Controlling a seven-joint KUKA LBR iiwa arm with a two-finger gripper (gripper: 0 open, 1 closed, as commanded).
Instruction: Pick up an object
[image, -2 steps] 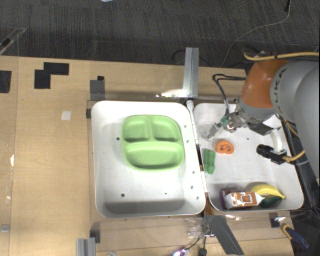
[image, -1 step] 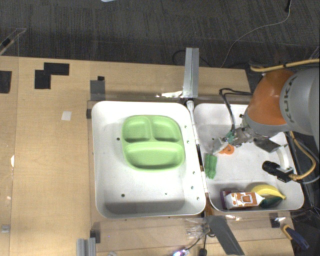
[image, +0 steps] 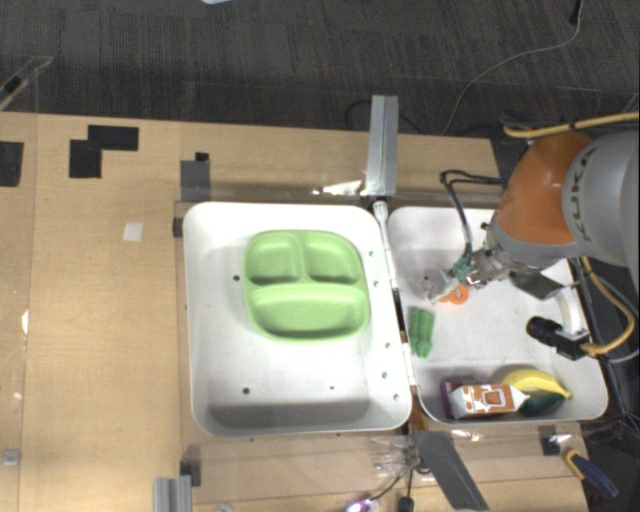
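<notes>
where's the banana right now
In the camera view the banana lies in the right bin's near-right corner, beside the brown carton.

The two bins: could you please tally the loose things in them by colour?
Green: 2, the divided tray and the small green item
Orange: 1, the small piece by the gripper
Yellow: 1, the banana
Brown: 1, the carton
Total: 5

one fixed camera looks down aslant over both white bins (image: 200, 330).
</notes>
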